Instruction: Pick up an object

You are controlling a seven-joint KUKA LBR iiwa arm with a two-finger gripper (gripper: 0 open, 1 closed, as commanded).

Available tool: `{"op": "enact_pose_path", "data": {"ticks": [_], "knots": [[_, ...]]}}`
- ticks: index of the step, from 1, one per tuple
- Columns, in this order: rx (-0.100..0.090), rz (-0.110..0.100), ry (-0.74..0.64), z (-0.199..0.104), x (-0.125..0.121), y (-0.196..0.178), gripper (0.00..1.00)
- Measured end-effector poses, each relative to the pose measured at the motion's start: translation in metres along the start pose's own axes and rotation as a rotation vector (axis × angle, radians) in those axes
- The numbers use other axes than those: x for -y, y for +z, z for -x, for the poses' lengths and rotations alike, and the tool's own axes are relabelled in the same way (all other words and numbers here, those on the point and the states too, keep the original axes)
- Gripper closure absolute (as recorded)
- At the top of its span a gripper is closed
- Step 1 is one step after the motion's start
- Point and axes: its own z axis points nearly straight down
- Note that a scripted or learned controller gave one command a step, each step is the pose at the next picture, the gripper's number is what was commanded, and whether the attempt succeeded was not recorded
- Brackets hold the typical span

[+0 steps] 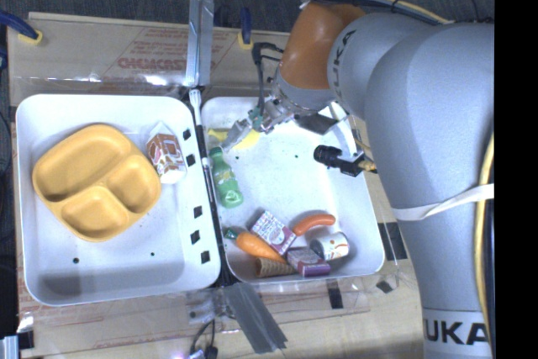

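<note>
My gripper hangs low over the far left corner of the right bin, just above and beside a yellow item lying against the bin wall. A green bottle lies along the left wall, just in front of the gripper. At the bin's front sit an orange carrot, a pink box, a red sausage, a small can, a purple piece and a brown cone. The grey arm with its orange band covers the bin's far right.
The left bin holds a yellow divided plate and a small brown and white packet by its right wall. A black part juts out over the right bin near the arm. The divider between the bins carries black markers.
</note>
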Motion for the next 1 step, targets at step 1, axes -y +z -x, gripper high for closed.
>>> {"op": "enact_pose_path", "data": {"ticks": [1], "knots": [[0.000, 0.000, 0.000, 0.0001, 0.0001, 0.0000, 0.00]]}}
